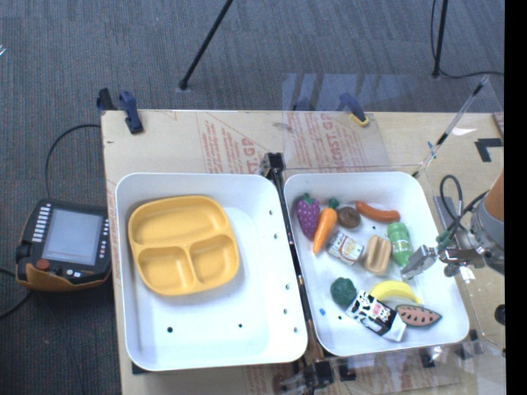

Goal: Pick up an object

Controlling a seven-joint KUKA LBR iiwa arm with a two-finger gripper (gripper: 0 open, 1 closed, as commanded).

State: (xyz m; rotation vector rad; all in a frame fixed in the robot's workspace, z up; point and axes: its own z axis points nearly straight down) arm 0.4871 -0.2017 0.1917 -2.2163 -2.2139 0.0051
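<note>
My robotics lab: teach pendant [64, 245] on grey carpet [49, 48], tripod legs [210, 33], clamps [130, 112] fixing my desk [206, 138].

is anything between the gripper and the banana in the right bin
Nothing visible does. The gripper hangs at the right bin's right side, just above the banana. The green bottle lies to its left, off that path.

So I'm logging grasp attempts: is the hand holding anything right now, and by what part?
Nothing is held. The hand hangs over the right bin's right side, beside the green bottle and above the banana, with nothing between its fingers.
</note>
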